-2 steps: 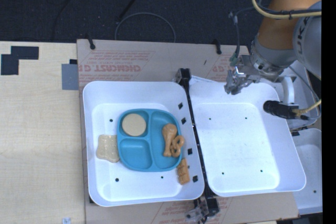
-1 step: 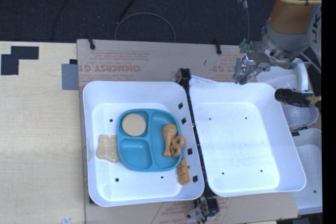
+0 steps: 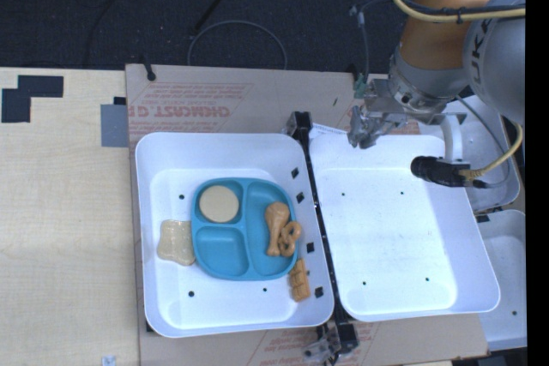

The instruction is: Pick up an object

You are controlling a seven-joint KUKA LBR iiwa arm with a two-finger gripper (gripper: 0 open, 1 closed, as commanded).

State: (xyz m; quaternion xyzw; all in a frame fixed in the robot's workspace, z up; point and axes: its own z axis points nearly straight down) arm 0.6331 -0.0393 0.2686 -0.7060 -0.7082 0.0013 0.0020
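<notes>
Gripper [image 3: 367, 133] above right bin's [image 3: 403, 304] far rim, finger state untellable; blue tray [image 3: 225, 257] in left bin [image 3: 163, 184], pastry [image 3: 177, 242] at its left edge.

Tan pretzel [image 3: 281, 229] lies in blue tray [image 3: 225, 257].

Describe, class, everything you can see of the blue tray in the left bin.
The blue tray looks like plastic, rounded, with three compartments. It lies flat in the left bin. A round tan disc sits in its upper left compartment and a pretzel-like piece in the right one. A pale toast-like piece touches its left edge.
</notes>
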